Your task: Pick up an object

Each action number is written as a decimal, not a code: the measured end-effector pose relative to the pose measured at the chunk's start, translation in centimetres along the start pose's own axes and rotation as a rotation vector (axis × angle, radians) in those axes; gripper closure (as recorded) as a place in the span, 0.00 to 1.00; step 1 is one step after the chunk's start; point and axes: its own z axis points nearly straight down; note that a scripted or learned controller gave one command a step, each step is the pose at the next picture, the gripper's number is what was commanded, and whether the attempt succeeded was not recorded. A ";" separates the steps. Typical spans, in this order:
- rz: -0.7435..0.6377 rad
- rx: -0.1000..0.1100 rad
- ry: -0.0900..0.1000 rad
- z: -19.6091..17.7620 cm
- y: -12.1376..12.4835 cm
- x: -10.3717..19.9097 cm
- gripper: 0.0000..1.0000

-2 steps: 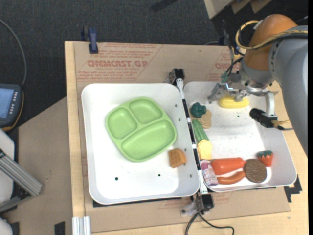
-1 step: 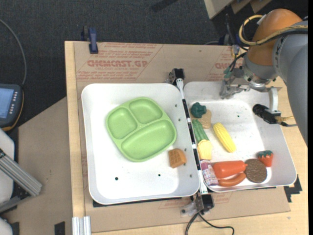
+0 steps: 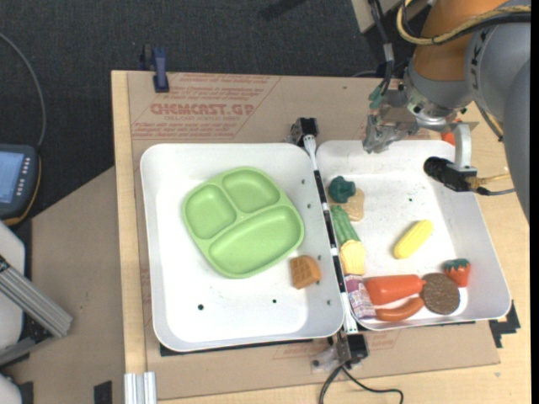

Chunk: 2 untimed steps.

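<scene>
Targets all sit below the claw (image 3: 381, 135), none held: teal toy (image 3: 341, 188) nearest, just below-left; yellow corn-like piece (image 3: 413, 239) further down; carrot (image 3: 392, 288), brown disc (image 3: 440, 294) and strawberry (image 3: 457, 271) well below, at the right bin's (image 3: 488, 251) near edge. Claw hovers over that bin's far rim; spread of the tips cannot be told. Risk: near-edge pile is crowded, so a descent there likely clips neighbours or grabs nothing; corn piece looks smooth, may slip. Green tray (image 3: 242, 221) and brown chunk (image 3: 306, 271) lie lower-left, other bin. Cardboard (image 3: 202, 108) far-left reads roughly "CHEMCAST GP".
</scene>
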 end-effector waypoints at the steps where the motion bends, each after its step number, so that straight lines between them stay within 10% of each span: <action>1: 0.010 0.020 0.001 9.3 -3.7 -3.1 1.00; 2: 0.010 0.016 0.001 10.7 -10.1 -4.5 1.00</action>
